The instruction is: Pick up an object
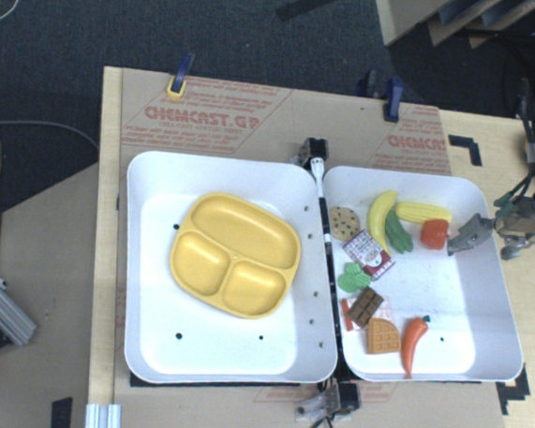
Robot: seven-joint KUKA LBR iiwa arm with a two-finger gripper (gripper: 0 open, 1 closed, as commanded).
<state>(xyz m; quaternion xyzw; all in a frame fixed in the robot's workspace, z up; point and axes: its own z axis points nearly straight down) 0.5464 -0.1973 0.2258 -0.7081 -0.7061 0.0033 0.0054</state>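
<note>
The end effector point(468, 235) is hovering at the right bin's point(485, 305) far edge, near the tomato point(434, 234); I cannot tell its state. Nothing is looking lifted yet: banana point(380, 215), carrot point(412, 342) and the other toy foods are lying in that bin.

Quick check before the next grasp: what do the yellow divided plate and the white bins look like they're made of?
Yellow divided plate: likely moulded plastic, smooth and slightly glossy, with soft highlights along its rounded compartment ridges. White bins: probably thin formed plastic, matte to satin, with rounded corners and shallow curved walls. Neither can be confirmed by look alone.
</note>
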